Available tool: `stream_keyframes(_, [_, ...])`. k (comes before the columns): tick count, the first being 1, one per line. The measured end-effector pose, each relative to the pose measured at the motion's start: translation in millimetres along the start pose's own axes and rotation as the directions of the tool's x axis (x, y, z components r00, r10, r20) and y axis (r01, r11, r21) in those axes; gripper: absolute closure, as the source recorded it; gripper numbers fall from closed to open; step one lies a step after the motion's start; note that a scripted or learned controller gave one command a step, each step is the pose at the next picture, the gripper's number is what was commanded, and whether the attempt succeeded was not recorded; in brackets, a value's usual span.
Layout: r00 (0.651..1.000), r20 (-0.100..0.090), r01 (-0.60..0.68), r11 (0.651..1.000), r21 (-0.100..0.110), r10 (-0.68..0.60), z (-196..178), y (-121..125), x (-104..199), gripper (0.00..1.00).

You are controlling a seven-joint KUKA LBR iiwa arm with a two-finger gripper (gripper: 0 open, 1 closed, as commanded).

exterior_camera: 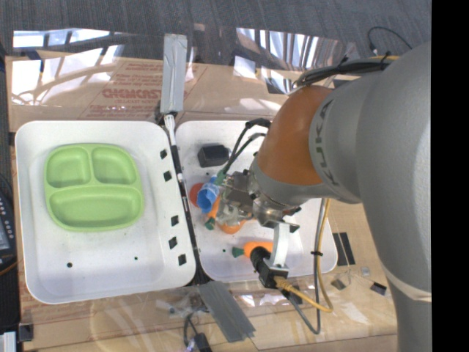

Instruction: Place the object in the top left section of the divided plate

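Green divided plate, sections bare, toward left bin's far-left corner awaiting delivery; gripper, state indiscernible, lowered over jumbled blue-and-orange objects near right bin's left wall

My arm comes in from the right, its grey bulk high over the right-hand bin. The orange band sits above the wrist, which bends down toward that bin's middle. The pincer is low over the bin floor there; I can't make out its finger state.
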State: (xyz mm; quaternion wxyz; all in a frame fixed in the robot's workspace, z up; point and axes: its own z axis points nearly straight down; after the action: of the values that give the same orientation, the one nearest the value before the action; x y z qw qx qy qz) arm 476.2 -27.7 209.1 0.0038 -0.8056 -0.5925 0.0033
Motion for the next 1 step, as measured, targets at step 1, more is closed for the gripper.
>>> stream_keyframes(1, [0.996,0.001,-0.091,0.996,-0.001,0.091,19.0,-1.9,2.8,1.00])
